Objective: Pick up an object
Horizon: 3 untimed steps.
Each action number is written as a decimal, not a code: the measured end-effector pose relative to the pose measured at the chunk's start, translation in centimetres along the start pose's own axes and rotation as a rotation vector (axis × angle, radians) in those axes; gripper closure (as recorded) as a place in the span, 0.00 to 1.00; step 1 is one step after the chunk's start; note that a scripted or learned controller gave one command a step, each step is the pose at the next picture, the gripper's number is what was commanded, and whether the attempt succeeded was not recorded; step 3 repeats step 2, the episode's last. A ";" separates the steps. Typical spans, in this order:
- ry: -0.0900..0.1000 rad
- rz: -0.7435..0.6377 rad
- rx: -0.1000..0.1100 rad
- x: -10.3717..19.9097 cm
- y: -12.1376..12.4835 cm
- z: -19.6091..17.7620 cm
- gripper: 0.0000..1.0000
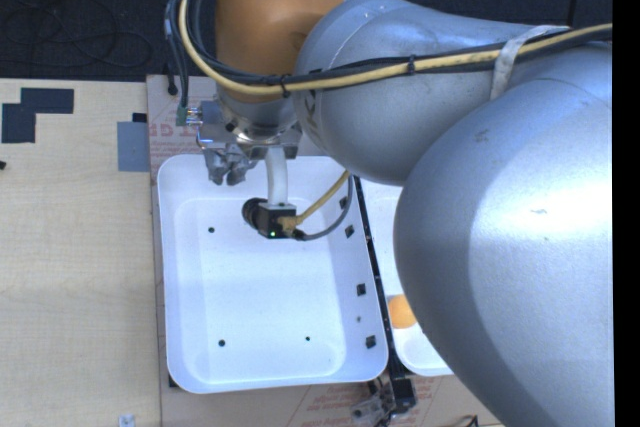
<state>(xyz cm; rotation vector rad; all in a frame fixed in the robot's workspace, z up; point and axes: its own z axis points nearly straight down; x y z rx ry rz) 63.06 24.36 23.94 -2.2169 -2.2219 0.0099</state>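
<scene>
Where the arm (450, 115) leans over the left bin (260, 315), gripper (228, 173) hangs by its far rim. Jaw opening: cannot tell. Orange object (401, 312) in right bin (420, 355).

- The left white bin (260, 315) has a floor dotted with small dark spots.
- A second white bin (425, 362) sits just beside its right edge.
- Brown cardboard (320, 403) shows under its near edge.
- A pale wooden bench (70, 265) spreads to its left.
- A grey-blue rectangle (131, 145) and a dark stepped patch (35, 110) lie left of its far corner.
</scene>
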 end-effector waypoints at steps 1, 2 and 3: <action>0.000 0.001 -0.003 0.0 1.3 2.0 1.00; -0.002 0.009 -0.002 -8.3 1.3 2.4 1.00; -0.002 0.009 -0.002 -8.3 1.3 2.4 1.00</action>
